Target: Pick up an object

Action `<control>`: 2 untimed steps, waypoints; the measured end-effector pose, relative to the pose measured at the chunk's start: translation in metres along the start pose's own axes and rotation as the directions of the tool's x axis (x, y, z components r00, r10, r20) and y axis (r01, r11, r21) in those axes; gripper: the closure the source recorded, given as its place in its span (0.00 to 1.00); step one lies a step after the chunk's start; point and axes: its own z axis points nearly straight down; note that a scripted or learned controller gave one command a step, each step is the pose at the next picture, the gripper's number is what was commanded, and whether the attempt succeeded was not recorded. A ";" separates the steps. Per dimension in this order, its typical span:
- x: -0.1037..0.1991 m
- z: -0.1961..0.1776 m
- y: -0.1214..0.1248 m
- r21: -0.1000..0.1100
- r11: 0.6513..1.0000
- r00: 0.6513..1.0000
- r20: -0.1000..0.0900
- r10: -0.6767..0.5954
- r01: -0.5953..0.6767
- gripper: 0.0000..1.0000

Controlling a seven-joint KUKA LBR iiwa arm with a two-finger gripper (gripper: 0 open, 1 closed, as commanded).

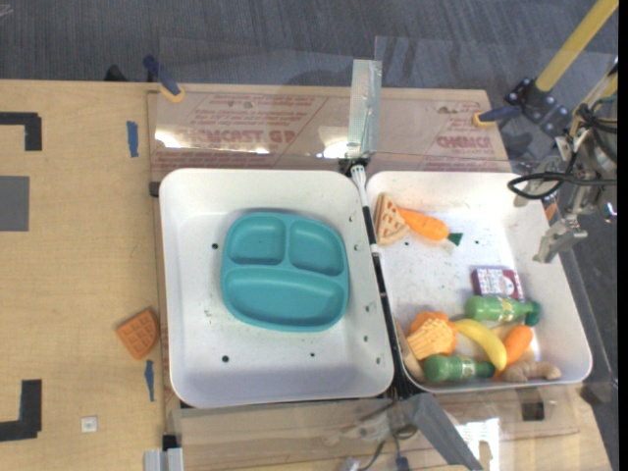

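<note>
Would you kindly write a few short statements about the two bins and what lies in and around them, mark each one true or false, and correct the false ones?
1. The teal divided plate lies in the left bin. True.
2. The carrot lies on the teal divided plate. False: it lies in the right bin, near its back-left corner.
3. The banana is in the right bin. True.
4. The orange waffle piece sits inside the left bin. False: it lies on the bench, outside that bin's left wall.
5. The purple box touches the carrot. False: they lie apart.
</note>
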 end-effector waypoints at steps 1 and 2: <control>0.070 0.064 0.037 -0.002 0.995 0.995 -0.007 0.100 -0.100 0.00; 0.083 0.167 0.059 0.004 1.000 0.999 0.026 0.026 -0.026 0.00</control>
